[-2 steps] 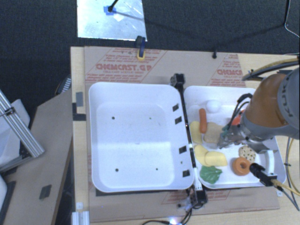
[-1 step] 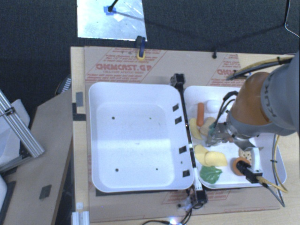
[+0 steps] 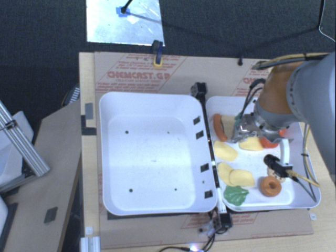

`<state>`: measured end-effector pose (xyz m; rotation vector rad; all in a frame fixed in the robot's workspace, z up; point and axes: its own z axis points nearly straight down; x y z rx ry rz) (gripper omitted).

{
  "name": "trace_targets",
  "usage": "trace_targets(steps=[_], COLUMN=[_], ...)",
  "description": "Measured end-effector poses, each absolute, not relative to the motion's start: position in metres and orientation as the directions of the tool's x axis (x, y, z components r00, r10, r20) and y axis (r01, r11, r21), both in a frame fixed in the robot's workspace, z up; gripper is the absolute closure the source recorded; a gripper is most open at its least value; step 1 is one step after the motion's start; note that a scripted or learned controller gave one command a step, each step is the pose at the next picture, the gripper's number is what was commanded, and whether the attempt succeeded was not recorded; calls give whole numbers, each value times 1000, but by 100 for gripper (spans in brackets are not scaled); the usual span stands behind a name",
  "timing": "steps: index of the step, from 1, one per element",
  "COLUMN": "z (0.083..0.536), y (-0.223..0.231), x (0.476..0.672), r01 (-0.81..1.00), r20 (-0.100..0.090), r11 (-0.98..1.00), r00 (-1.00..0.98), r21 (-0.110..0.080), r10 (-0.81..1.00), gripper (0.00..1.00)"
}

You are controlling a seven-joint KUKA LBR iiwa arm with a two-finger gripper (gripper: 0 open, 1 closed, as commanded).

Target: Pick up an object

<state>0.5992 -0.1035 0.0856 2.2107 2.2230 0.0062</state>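
Observation:
My gripper (image 3: 242, 132) is down in the right bin (image 3: 300, 197), at its upper middle. Just left of it lie a red sausage (image 3: 218, 127) and a tan bread slice (image 3: 229, 123). A yellow piece (image 3: 252, 144) sits right under the gripper, and a red piece (image 3: 271, 140) peeks out beneath the wrist. Further forward are a pale yellow chip (image 3: 224, 151), another yellow piece (image 3: 237, 177), a green leaf (image 3: 235, 194) and a brown donut (image 3: 271, 186). The arm hides part of the bin's right side.
The left bin (image 3: 107, 156) stands beside the right one, with black clips (image 3: 200, 135) along the shared wall. Both bins rest on a cardboard sheet (image 3: 136, 72). A blue and yellow clamp (image 3: 157, 54) holds the sheet's far edge.

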Motion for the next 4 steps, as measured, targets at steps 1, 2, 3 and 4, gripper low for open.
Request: trace_targets(steps=[1,2,3,4], z=[251,418,281,547], y=[-57,-41,0,24], x=[675,670,667,665], r01=[1000,1000,1000,1000], r20=[-1,-1,2,0], r11=[11,8,8,7], r00=[-11,-8,-8,-8], r21=[26,22,-10,22], r10=[1000,1000,1000,1000], gripper=[100,100,100,100])
